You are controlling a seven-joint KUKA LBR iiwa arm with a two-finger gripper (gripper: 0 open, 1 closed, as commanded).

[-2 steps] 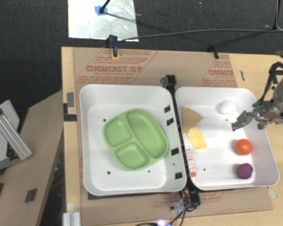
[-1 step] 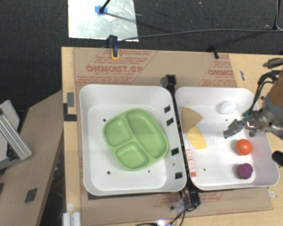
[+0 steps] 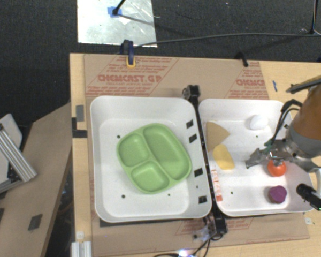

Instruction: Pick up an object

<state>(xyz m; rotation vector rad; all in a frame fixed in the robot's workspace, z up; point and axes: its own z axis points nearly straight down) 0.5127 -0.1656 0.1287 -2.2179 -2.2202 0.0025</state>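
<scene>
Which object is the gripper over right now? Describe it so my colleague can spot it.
Look in the right-hand white bin, toward its right side, just under the gripper. The orange-red ball sits there, above the purple ball and right of the yellow piece. It is the only orange-red item.

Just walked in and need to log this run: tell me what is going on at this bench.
A grey robot arm reaches in from the right over the right bin, its gripper down beside an orange-red ball. Whether it grips the ball cannot be told. A yellow piece, a tan piece, a white object and a purple object also lie there. The left bin holds a green divided plate.
</scene>
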